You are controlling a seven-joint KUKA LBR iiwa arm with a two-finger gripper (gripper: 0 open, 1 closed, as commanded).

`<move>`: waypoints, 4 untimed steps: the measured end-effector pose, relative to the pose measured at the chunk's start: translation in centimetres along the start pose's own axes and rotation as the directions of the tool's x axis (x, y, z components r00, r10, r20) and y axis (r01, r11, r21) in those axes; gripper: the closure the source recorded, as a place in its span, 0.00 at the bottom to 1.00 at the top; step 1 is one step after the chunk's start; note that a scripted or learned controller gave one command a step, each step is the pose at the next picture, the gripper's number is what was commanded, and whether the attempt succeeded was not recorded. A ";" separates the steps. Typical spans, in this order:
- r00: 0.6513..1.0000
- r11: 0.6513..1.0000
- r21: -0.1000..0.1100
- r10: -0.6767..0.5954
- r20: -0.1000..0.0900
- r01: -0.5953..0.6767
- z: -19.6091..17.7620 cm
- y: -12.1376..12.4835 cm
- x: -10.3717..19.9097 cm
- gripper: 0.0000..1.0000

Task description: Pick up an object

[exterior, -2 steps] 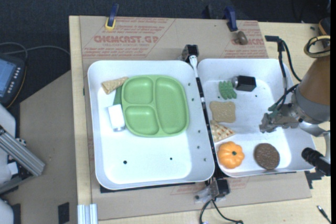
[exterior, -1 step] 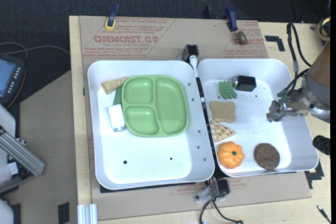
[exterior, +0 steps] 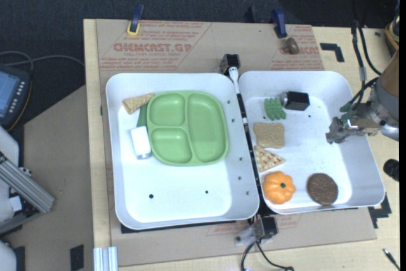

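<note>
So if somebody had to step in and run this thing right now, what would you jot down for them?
Pincer: over the right bin, near its right side, nothing seen in it; whether it is open or shut cannot be told.
Right bin: green toy, black block, bread slice, waffle wedge, orange pumpkin, brown round patty.
Left bin: green divided plate, tan wedge, white piece.
Done: nothing lifted yet.
Left: pick up one object.

brown board-topped bench (exterior: 190,47) bears left white bin (exterior: 127,187) touching right white bin (exterior: 336,85); printed lettering, partly legible.
</note>
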State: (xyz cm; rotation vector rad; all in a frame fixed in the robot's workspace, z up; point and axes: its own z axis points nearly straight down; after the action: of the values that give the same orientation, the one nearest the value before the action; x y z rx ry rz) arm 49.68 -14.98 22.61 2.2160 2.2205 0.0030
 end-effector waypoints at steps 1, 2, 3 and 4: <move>1.000 1.000 0.002 -0.004 -0.002 0.004 1.1 3.4 4.0 1.00; 1.000 1.000 0.000 -0.004 -0.002 0.004 -0.1 6.6 7.8 1.00; 1.000 1.000 -0.001 -0.003 -0.002 0.003 0.5 11.4 11.1 1.00; 1.000 1.000 -0.001 -0.002 -0.002 0.002 -0.6 13.5 14.2 1.00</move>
State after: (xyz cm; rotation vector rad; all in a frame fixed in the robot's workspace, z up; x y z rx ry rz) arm 63.17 -0.71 23.28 2.2141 2.2233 0.0060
